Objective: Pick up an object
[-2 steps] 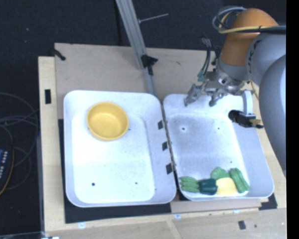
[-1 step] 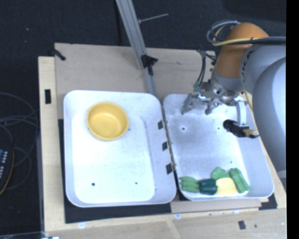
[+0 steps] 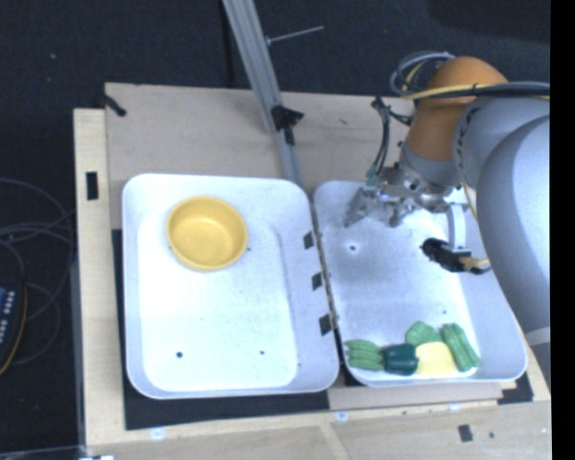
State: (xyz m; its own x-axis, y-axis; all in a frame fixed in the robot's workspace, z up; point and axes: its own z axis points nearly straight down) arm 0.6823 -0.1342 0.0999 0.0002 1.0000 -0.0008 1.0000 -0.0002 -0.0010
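A yellow bowl (image 3: 207, 233) sits upright in the far left part of the left bin (image 3: 220, 353). Along the near edge of the right bin (image 3: 364, 276) lies a cluster: a green piece (image 3: 363, 354), a dark teal piece (image 3: 400, 358), a pale yellow piece (image 3: 435, 358) and two more green pieces (image 3: 421, 333) (image 3: 460, 346). My gripper (image 3: 378, 211) hangs over the far end of the right bin, well away from the cluster. Its fingers are spread apart with nothing between them.
A grey metal post (image 3: 254, 51) slants up from the bench behind the bins. The arm's bulky grey body (image 3: 517, 209) overhangs the right bin's right side. Clips (image 3: 318, 281) mark the divider between the bins.
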